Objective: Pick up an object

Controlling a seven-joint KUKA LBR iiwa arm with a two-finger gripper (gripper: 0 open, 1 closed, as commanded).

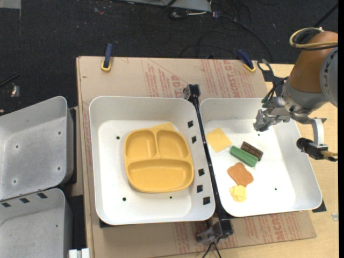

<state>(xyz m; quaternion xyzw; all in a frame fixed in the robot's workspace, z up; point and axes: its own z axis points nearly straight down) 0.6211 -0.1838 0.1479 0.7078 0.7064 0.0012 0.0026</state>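
The surface (161, 71) carries two shallow white bins side by side so that items can be moved between them. The left bin (102, 144) holds a yellow divided tray (159, 160), lying flat. The right bin (298, 190) holds the candidate objects, grouped near the divider: a pale yellow slice (219, 140), a green block (243, 156) touching a brown bar (251, 150), an orange piece (239, 174) and a small yellow piece (238, 193) just below it. The claw (262, 122) hangs over the right bin's far side, apart from every object, with nothing between its tips; its opening cannot be judged from this angle. The pick is judged not yet begun.
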